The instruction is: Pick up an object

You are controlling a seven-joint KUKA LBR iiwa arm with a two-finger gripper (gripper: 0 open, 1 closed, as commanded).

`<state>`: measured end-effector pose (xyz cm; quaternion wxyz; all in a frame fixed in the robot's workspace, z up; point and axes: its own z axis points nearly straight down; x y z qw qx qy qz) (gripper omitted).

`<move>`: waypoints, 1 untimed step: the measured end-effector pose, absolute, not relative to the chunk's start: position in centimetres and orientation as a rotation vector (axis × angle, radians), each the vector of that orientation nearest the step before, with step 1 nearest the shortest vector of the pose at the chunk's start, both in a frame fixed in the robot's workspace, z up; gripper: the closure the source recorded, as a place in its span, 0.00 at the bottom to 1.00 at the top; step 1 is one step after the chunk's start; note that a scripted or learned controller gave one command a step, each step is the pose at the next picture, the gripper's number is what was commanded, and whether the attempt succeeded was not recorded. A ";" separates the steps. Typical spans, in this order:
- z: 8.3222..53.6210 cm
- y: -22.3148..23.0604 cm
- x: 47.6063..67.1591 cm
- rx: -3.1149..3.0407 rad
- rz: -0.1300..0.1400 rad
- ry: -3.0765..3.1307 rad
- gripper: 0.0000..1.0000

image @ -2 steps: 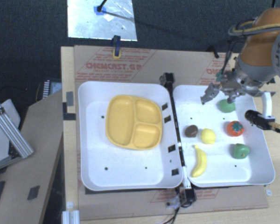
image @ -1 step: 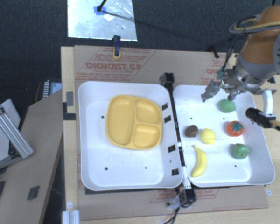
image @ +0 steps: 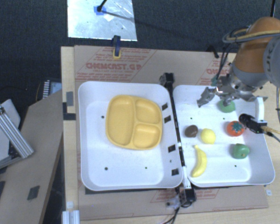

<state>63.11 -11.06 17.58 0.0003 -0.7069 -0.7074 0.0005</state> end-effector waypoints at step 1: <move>13.4 -11.0 63.4 -2.220 0.002 -2.221 0.00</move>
